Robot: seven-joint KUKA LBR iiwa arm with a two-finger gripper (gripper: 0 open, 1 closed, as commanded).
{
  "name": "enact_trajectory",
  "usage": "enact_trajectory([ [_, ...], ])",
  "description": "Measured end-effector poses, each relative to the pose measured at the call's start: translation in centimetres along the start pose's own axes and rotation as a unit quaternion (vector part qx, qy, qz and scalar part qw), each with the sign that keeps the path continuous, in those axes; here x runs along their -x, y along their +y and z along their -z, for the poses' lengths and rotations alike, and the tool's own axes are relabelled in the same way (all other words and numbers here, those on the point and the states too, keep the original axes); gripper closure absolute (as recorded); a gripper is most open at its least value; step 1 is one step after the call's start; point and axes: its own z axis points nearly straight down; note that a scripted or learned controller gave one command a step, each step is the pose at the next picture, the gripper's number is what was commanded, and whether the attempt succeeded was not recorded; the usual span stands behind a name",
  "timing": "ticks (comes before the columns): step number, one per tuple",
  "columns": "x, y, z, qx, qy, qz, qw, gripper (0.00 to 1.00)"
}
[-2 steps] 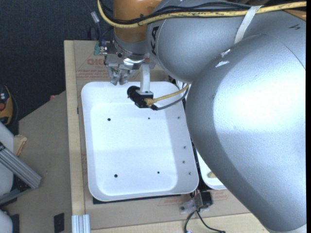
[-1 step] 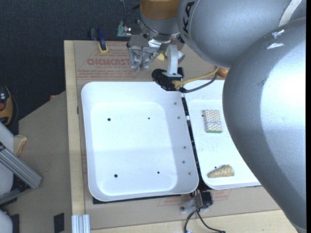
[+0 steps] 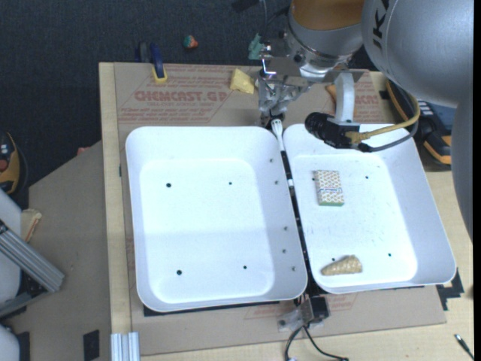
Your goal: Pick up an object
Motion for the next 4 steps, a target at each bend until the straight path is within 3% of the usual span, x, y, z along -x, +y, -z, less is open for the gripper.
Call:
enact_trajectory([
  [1, 9.0, -3.6, 3.4, -0.001, 0.000, -0.001, 1.0000, 1.00],
  [2, 23.3, -9.0, 4.3, -0.002, -0.002, -0.005, 1.0000, 1.00],
  [3, 17.1, -11.4, -7.7, -0.008, 0.003, 0.006, 0.9999, 1.00],
  [4, 12.2, -2.6, -11.8, 0.001, 0.001, 0.007, 1.0000, 1.00],
])
